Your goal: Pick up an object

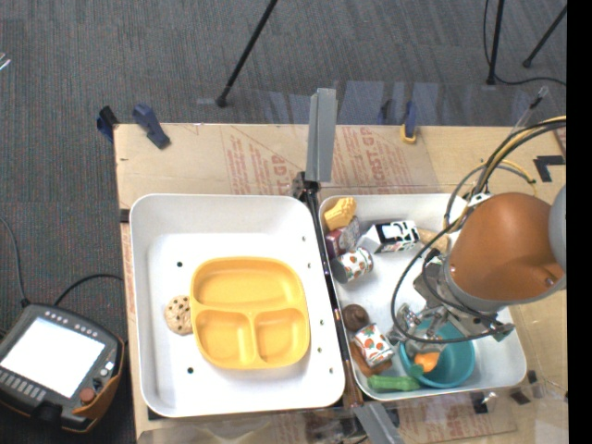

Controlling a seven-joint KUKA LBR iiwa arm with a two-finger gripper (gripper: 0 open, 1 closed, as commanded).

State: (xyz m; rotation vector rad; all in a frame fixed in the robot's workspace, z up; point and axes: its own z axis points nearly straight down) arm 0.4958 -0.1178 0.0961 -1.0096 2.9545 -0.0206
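claw low in the right bin, over the teal bowl and its orange piece; grip state cannot be told; nothing seen lifted, pick judged outstanding

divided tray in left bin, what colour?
Yellow. The divided tray is plain yellow in the camera view.

Yellow tray, teal bowl, white bins, brown speckled cookie
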